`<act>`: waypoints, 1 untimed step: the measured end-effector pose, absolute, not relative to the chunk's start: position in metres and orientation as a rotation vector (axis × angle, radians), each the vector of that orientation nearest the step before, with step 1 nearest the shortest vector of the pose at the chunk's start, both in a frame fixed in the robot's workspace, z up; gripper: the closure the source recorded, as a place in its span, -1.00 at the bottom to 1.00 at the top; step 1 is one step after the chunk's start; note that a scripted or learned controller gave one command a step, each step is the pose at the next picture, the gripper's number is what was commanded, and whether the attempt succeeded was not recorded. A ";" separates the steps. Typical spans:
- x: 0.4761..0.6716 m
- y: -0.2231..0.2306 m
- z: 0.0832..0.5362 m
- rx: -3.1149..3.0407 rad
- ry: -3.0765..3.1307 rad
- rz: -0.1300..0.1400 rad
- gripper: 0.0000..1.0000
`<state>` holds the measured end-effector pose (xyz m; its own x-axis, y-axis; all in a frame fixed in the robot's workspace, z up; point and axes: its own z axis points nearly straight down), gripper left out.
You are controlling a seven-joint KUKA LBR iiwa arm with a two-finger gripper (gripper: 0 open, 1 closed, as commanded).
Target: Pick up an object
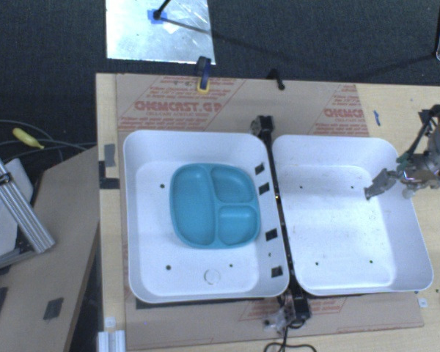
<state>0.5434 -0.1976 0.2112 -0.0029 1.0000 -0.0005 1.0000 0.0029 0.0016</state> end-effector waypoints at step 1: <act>0.517 -0.207 0.082 2.221 2.219 0.002 -1.00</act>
